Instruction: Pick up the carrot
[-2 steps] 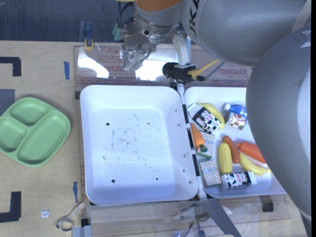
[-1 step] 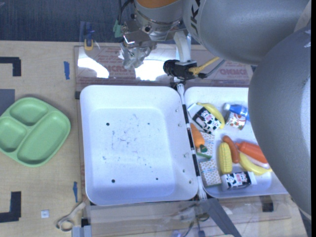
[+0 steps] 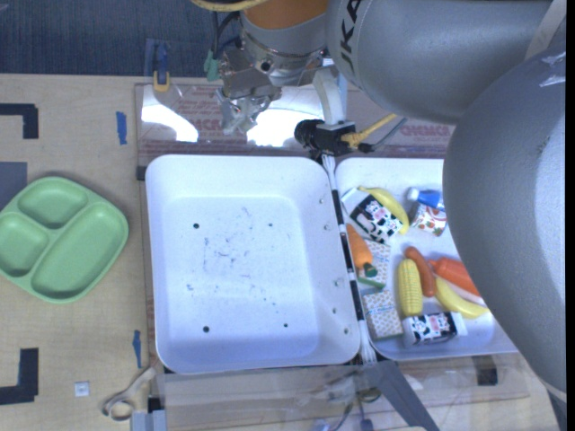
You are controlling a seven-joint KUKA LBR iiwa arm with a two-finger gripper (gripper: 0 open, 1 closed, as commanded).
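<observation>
We cannot tell the jaws' state on the gripper [image 3: 241, 106] — and the carrot [image 3: 360, 250], touching the bin wall [image 3: 344, 241], may slip when grasped.

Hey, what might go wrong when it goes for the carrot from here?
1. The carrot lies tight against the right bin's left wall, so a finger may hit the rim rather than get round it.
2. A cow-patterned toy and a corn cob lie close by; the grasp could catch one instead.
3. The gripper is above the left bin's far edge, so a long move remains.
</observation>
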